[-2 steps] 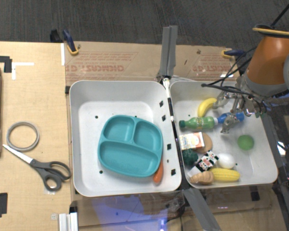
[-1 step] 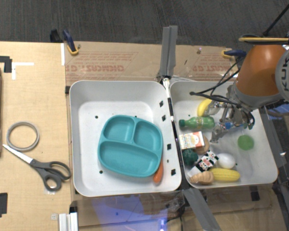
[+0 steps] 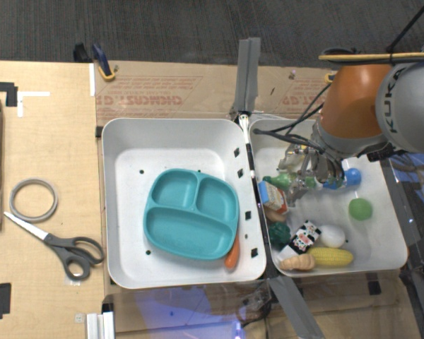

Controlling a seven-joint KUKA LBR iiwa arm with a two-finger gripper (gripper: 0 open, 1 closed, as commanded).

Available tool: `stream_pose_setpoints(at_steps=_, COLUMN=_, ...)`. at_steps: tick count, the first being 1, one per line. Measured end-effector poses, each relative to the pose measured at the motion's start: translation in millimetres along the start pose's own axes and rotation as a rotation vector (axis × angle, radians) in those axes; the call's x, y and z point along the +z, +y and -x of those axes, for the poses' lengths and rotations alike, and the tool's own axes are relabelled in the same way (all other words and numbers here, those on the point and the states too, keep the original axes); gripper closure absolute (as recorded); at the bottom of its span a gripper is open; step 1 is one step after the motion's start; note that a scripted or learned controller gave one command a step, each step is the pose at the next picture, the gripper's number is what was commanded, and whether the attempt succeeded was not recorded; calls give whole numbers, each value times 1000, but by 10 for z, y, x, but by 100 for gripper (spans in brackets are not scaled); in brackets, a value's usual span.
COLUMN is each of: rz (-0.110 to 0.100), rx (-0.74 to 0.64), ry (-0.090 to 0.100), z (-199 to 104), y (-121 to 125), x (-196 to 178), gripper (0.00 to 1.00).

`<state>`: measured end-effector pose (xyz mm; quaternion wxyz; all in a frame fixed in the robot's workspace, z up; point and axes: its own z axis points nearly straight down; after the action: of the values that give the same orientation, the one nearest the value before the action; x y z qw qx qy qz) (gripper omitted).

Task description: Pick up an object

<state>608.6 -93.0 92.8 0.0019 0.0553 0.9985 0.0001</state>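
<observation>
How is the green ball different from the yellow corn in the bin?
The green ball is round, while the yellow corn is long and lies on its side. The ball sits alone by the right wall; the corn lies along the front edge, touching other toys. Both are small toys in the right bin.

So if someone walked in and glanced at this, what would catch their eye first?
Probably the teal divided plate filling the left bin, with an orange carrot tucked at its lower right edge. Then the arm's orange band above the right bin, where small toys cluster, including a green ball and yellow corn.
</observation>
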Motion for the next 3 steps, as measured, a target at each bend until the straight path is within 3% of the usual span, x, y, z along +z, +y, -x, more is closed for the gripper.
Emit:
stream_pose_setpoints(at_steps=1, rz=-1, rx=123, ry=1, z=-325, y=-763, x=1, gripper=0)
stream_pose_setpoints(at_steps=2, rz=-1, rx=381, ry=0, z=91, y=-212, x=3, gripper=0)
stream_pose_setpoints(at_steps=3, rz=-2, rx=414, ry=2, z=-635, y=-101, x=7, gripper=0)
